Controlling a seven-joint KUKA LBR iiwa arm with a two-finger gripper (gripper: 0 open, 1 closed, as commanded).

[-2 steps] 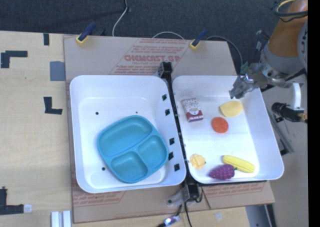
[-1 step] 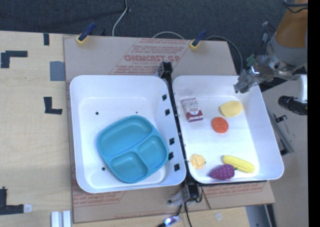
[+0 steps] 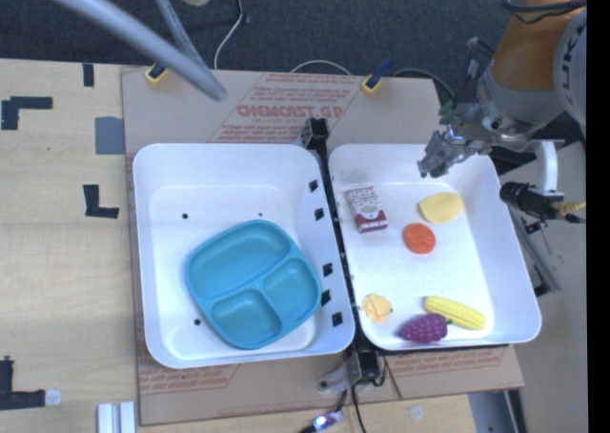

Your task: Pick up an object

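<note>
Two white bins sit side by side on cardboard; the right bin [image 3: 496, 231] holds toy foods, including a yellow piece [image 3: 439, 207] beside a red ball [image 3: 419, 238]. Above its far edge hangs the gripper [image 3: 437, 160], grasping nothing visible, opening unclear

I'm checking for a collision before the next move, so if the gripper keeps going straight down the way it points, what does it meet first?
Probably bare floor of the right bin, near its back edge. The gripper points down just behind the pale yellow toy, which lies nearest that line. Depth is unclear from one slanted view.
</note>
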